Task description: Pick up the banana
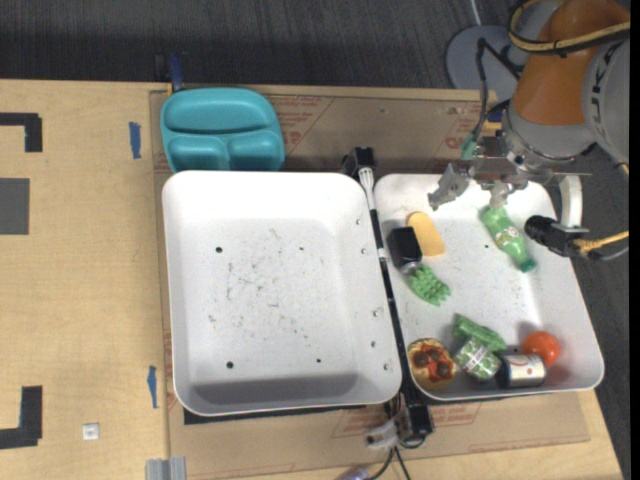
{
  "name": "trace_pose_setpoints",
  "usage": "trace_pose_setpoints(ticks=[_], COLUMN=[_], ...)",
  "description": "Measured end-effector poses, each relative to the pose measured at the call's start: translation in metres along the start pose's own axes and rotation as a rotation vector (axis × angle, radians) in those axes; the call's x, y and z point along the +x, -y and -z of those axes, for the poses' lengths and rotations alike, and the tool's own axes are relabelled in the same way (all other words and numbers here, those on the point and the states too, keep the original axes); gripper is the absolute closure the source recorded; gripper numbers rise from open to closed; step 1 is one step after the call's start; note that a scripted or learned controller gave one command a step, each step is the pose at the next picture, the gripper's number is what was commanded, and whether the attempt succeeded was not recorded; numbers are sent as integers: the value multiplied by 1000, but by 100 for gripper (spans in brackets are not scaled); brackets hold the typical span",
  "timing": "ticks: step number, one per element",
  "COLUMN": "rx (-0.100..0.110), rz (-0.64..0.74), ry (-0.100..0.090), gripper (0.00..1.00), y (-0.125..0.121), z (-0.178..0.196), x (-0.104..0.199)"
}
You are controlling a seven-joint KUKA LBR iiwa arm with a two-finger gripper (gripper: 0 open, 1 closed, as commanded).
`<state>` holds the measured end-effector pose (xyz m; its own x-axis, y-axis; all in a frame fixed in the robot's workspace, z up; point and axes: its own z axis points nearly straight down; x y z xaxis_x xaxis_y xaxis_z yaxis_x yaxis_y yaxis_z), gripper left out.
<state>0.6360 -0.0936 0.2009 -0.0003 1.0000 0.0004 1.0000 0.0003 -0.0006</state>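
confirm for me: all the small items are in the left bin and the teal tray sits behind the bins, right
Not quite. The camera view shows the small items, such as the yellow piece and the green bottle, in the right bin, not the left bin. The teal tray does sit behind the bins.

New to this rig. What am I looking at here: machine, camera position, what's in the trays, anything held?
One fixed camera looks down at a slant on a bench. The grey arm with an orange band reaches in from the right; its tool hovers over the right white bin, with nothing visibly between its fingers. That bin holds a yellow banana-like piece beside a black item, green toys, a green bottle, a small can and an orange ball. The left white bin sits beside it, a teal tray behind.
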Motion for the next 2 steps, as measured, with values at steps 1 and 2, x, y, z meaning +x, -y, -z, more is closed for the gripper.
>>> trace_pose_setpoints(ticks=[1, 2], rx=[1, -2], rz=[121, 120], ry=[0, 0], gripper=[0, 100], y=[50, 49], z=[-17, -6], x=[67, 67])
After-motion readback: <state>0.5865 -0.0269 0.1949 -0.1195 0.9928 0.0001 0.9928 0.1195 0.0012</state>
